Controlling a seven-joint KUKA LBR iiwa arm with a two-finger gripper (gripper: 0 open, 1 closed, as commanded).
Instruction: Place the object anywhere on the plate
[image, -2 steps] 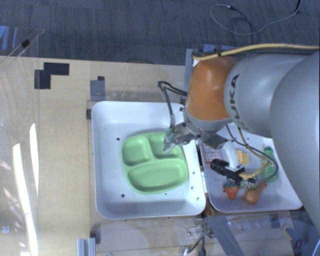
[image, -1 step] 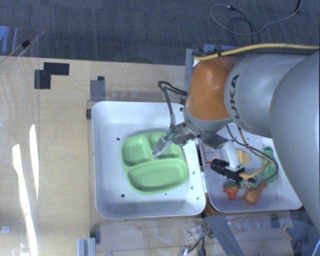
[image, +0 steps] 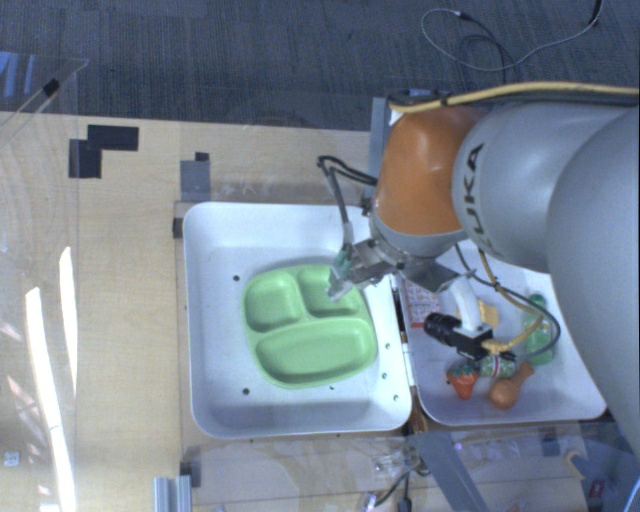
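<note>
One grey arm (image: 540, 170) with an orange band reaches over two white bins. The left bin (image: 215, 330) holds one green plate (image: 305, 350) with three sections. The gripper (image: 345, 272) hangs over the plate's upper right section; its grip cannot be made out. The right bin (image: 575, 395) holds several small toys (image: 490, 375), too jumbled to count.

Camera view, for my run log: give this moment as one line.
gripper: over green plate's upper-right compartment | grasp: unclear | left bin: holds plate | right bin: toy items
</note>
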